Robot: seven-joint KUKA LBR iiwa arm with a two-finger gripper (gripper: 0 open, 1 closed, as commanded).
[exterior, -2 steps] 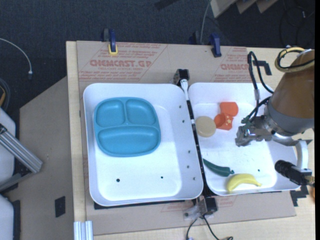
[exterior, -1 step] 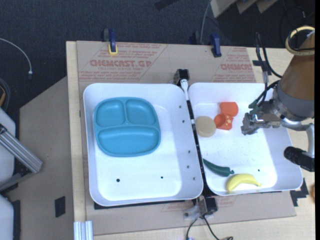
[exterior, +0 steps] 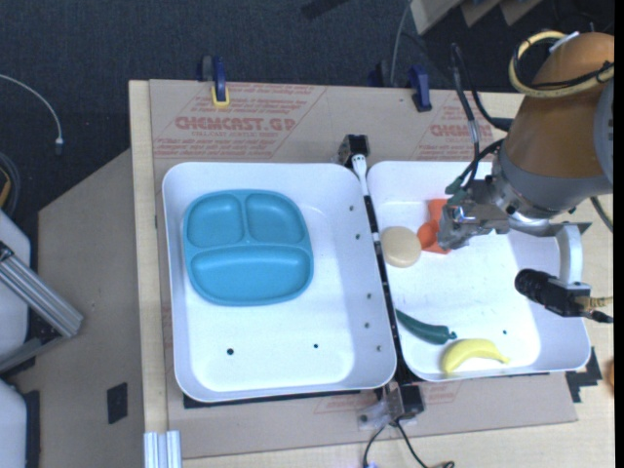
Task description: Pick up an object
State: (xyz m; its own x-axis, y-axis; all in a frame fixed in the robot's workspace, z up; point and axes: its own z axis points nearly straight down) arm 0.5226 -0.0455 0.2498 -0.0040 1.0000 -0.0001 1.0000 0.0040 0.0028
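Right bin (exterior: 546, 354): fingers (exterior: 450, 230) over orange object (exterior: 431, 224).

Bright, even overhead light with soft shadows, mild glare on the white bins (exterior: 195, 291), and slightly soft focus.

Right bin (exterior: 546, 359) centre open; cream ball (exterior: 401, 247), orange piece (exterior: 432, 224), banana (exterior: 473, 355) ring it.

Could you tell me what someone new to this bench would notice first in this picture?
Probably the blue divided plate, alone in the left bin. Next the grey and orange arm reaching into the right bin, its gripper low over an orange object beside a cream ball. A yellow banana lies near that bin's front edge.
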